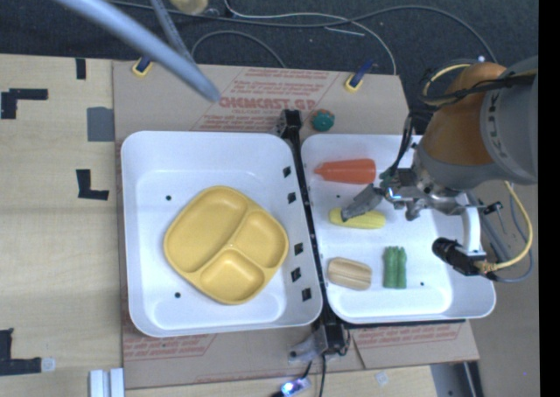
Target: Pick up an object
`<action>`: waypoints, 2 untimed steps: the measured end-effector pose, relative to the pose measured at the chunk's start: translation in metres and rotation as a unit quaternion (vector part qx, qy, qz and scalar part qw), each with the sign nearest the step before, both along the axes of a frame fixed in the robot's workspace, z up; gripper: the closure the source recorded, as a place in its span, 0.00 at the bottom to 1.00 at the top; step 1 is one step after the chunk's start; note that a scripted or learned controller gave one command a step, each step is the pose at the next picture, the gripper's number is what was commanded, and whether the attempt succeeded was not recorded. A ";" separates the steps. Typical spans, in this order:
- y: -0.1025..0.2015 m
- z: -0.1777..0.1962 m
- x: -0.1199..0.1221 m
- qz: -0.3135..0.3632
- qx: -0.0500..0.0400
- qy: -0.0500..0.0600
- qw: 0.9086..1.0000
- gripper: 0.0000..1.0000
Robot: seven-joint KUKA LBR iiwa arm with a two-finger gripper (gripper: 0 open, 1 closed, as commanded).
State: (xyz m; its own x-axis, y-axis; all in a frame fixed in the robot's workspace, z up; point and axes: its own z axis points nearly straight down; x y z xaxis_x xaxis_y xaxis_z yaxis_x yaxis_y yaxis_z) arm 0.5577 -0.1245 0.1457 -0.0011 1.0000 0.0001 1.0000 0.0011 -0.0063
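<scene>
The right bin [455, 299] holds an orange carrot [346, 171], a yellow banana-like piece [363, 220], a tan bread roll [349, 274] and a green vegetable [395, 268]. My gripper [360, 205] reaches in from the right and hangs low over the right bin, its dark fingers [357, 208] directly above the yellow piece and just below the carrot. Nothing shows between the fingers. A yellow divided plate [226, 244] lies in the left bin [144, 212].
A small teal object [324, 121] rests on the cardboard behind the bins. Cables run across the dark floor at the back. The arm's orange band [464, 115] and grey body cover the right bin's far right side.
</scene>
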 end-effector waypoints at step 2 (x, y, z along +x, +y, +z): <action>-0.001 -0.062 0.005 0.000 -0.001 -0.002 1.000 0.00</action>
State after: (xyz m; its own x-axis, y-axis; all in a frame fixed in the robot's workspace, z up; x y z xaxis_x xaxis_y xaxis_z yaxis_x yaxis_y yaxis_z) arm 0.5625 -0.1251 0.0841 -0.0011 1.0000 -0.0012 1.0000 0.0011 -0.0018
